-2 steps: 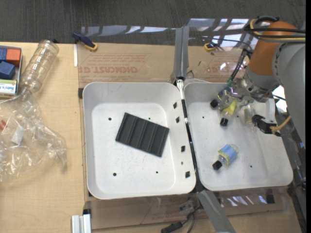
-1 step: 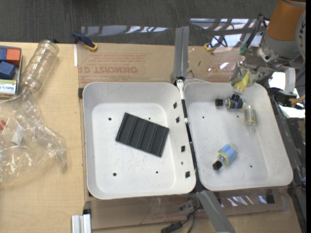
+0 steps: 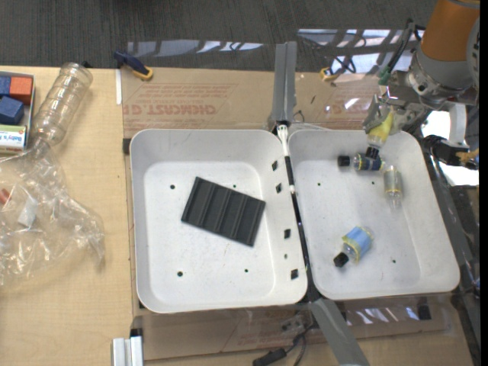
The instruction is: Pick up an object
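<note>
The grey, orange-banded arm (image 3: 446, 44) stood over the right white bin's (image 3: 438, 277) far rim. Its gripper (image 3: 379, 125) appeared to pinch a small yellow object (image 3: 380, 127) above the floor; the lift seemed underway, though the grip was blurred. A blue-yellow bottle (image 3: 355, 244) lay below.

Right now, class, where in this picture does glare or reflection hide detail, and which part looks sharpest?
Camera view: bright window reflections streak the brown cardboard sheet behind the bins; the white right bin's rim looks washed out; the dark ribbed rectangular panel in the left bin is crisp.
</note>
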Robot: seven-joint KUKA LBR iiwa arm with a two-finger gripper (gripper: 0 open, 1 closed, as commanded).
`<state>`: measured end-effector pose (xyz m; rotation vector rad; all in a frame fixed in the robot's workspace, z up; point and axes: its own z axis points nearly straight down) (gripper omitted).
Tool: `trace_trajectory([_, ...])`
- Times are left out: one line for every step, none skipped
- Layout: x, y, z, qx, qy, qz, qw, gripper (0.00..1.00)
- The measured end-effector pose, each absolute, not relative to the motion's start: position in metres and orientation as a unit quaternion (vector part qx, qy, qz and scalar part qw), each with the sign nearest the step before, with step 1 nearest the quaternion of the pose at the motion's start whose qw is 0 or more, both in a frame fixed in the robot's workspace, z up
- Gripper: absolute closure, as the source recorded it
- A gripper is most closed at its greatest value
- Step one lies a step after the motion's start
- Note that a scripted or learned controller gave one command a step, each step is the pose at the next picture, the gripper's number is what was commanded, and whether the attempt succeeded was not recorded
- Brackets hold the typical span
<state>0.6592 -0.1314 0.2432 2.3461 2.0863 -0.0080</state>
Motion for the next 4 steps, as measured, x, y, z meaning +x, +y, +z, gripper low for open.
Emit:
trace_trajectory([0.659,-0.092,0.43,0.769,0.639,-0.0011,0.001,1.0])
trace_trajectory([0.659,-0.112,0.419,0.798,0.603,-0.0022,-0.001,1.0])
trace_trajectory([0.659,-0.046,0.44,0.904,0.427,-0.0024,0.0,1.0])
trace_trajectory([0.655,0.018,0.439,0.953,0.304,-0.0036,0.0,1.0])
